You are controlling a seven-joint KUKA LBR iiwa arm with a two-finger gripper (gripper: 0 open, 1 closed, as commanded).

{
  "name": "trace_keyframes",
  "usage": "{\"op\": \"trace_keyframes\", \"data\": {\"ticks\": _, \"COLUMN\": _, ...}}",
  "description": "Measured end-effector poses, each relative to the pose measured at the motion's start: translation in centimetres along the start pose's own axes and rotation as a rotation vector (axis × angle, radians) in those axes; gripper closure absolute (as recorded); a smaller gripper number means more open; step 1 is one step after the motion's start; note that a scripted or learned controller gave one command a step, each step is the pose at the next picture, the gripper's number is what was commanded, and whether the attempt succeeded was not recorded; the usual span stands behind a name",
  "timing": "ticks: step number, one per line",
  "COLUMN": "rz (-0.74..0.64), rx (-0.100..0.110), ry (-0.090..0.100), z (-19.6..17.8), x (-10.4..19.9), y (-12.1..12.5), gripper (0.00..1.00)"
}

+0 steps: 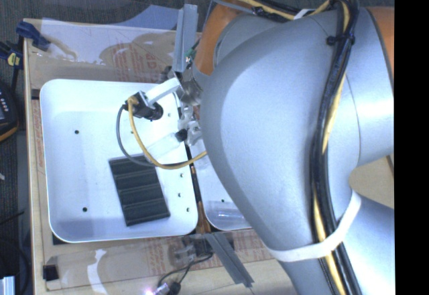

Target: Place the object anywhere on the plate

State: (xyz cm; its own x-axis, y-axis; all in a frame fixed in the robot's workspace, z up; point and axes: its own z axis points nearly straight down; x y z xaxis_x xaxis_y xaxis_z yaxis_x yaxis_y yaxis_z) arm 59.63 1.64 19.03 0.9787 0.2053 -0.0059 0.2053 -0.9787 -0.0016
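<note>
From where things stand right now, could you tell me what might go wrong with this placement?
1. The arm covers most of the right bin, so a placement there could not be checked from this view.
2. The yellow and black cables loop low over the left bin, close to the dark ribbed object, and might snag or nudge it.

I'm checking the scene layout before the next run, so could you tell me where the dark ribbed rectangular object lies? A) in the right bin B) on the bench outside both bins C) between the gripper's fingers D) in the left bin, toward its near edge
D: the dark ribbed object rests flat on the floor of the left bin, near its lower edge and apart from the arm.
</note>
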Motion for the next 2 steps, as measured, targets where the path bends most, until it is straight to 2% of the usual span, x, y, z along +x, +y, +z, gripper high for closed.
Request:
{"op": "trace_keyframes", "data": {"ticks": 1, "rz": -0.02, "rx": -0.001, "ry": 0.005, "z": -0.1, "x": 3.8, "y": -6.6, "gripper": 1.0}}
{"op": "trace_keyframes", "data": {"ticks": 2, "rz": -0.199, "rx": -0.002, "ry": 0.005, "z": -4.3, "x": 6.2, "y": -12.9, "gripper": 1.0}}
